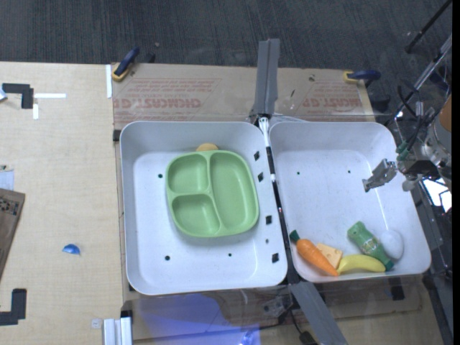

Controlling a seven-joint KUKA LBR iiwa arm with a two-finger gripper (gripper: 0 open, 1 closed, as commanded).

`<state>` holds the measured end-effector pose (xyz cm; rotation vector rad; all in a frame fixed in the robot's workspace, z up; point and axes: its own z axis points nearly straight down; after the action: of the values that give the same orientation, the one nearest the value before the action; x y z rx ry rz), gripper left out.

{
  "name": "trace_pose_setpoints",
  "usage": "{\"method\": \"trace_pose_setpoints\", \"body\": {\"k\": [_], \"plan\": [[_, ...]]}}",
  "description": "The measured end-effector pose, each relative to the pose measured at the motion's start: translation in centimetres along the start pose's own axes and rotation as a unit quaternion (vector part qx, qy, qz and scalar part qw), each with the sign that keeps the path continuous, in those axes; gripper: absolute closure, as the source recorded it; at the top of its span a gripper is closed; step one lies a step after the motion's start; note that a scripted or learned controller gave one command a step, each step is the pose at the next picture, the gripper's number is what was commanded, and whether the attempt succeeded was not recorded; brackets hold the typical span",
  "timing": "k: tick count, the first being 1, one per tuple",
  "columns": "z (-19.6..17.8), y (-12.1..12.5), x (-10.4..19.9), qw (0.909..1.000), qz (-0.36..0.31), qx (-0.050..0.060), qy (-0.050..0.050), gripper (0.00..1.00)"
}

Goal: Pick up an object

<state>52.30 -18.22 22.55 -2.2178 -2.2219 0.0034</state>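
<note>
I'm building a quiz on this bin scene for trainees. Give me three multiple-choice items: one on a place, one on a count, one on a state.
1. Where does the green tray lie?
A. left bin
B. right bin
C. on the wooden bench

2. How many compartments does the tray have?
A. two
B. three
C. five

3. How is the hand placed?
A. inside the tray
B. over the right bin, apart from the toys
C. gripping the carrot

Answers:
1 A, the tray sits in the middle of the left bin.
2 B, one long compartment and two smaller ones show.
3 B, the carrot, banana and the rest of the pile lie at the near edge, away from it.
</note>
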Motion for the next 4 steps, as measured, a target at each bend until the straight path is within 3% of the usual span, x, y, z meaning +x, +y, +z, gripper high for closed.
{"method": "trace_pose_setpoints", "body": {"k": [1,2,3,4], "plan": [[13.4,-4.5,0.1,0.9998,-0.021,-0.002,0.0,0.0],[13.4,-4.5,0.1,0.9982,-0.059,-0.002,0.0,0.0],[12.5,-4.4,0.1,0.9983,-0.057,-0.002,0.0,1.0],[6.6,0.4,4.3,0.9995,-0.03,-0.001,0.0,1.0]]}}
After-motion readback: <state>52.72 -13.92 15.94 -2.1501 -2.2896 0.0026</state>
